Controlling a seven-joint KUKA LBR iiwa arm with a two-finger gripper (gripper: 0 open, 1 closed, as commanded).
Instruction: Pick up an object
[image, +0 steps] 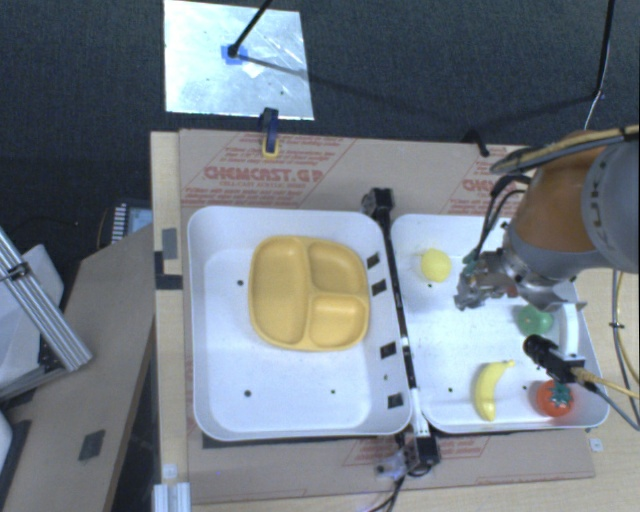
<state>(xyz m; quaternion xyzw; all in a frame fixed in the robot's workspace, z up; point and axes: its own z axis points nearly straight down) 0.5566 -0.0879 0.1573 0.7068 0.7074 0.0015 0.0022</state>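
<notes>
In the right bin (450, 400) lie a yellow lemon-like ball (435, 264), a green round object (534, 320), a yellow banana (488, 388) and a red-orange tomato-like object (553, 398). My gripper (476, 288) hangs over the middle of this bin, just right of the yellow ball and left of the green object. Nothing shows between its fingers. The arm's grey and orange wrist (570, 215) partly hides the bin's back right corner.
The left bin (220, 390) holds a yellow divided plate (305, 292). A black divider (392, 310) runs between the two bins. Cables trail along the right bin's front right near the tomato-like object.
</notes>
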